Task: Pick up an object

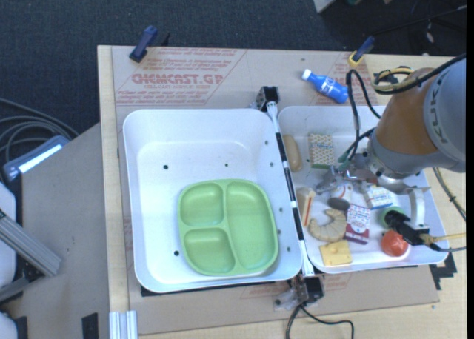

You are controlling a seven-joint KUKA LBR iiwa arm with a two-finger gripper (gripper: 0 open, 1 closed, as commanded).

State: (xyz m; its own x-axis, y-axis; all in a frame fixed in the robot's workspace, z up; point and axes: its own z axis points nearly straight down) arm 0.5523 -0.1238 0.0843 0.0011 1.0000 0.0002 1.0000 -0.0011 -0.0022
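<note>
Evidently the arm is working the right bin [333,124], since its pincer [341,179] hangs low over the middle of that bin's clutter, among the loose pieces rather than above the rim; whether it is released or clenched I cannot tell at this angle, and nothing can be seen gripped in it. Any of these pieces would serve as the object to pick up, and all of them lie in this one bin. A small grey piece [338,203] sits just below the pincer, a croissant-shaped pastry [329,223] lies next to that, and a yellow block [337,254] rests near the front wall. A red-and-white packet [358,220] is beside the pastry, a red ball [395,245] lies in the front right corner, and a pale bun [293,154] and a patterned block [321,149] sit toward the back left. The crowding probably matters: neighbours touch or nearly touch, so a clean grip on one piece looks awkward. The left bin [192,138] holds only a green divided tray [226,226], lying flat with its three compartments bare, likely a place to drop things. Outside both bins, a blue bottle [326,86] lies on its side on the counter [185,78], well apart from the pincer.
</note>
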